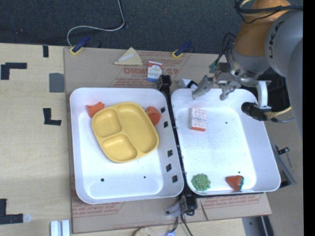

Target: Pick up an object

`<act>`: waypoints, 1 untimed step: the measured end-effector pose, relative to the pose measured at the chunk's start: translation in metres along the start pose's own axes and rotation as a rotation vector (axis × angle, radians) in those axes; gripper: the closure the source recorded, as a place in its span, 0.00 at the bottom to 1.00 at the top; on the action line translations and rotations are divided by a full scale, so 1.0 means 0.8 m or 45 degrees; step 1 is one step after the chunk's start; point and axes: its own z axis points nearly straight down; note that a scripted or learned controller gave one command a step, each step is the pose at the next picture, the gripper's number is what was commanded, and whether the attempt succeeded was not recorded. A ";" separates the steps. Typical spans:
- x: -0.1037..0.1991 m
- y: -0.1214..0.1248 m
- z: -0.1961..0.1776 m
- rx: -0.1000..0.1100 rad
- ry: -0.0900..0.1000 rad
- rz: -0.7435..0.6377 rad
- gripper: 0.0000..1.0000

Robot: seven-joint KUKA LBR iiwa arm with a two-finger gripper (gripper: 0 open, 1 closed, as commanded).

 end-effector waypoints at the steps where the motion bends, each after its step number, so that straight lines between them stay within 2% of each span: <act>1: -0.005 0.001 0.085 0.003 -0.002 0.002 0.00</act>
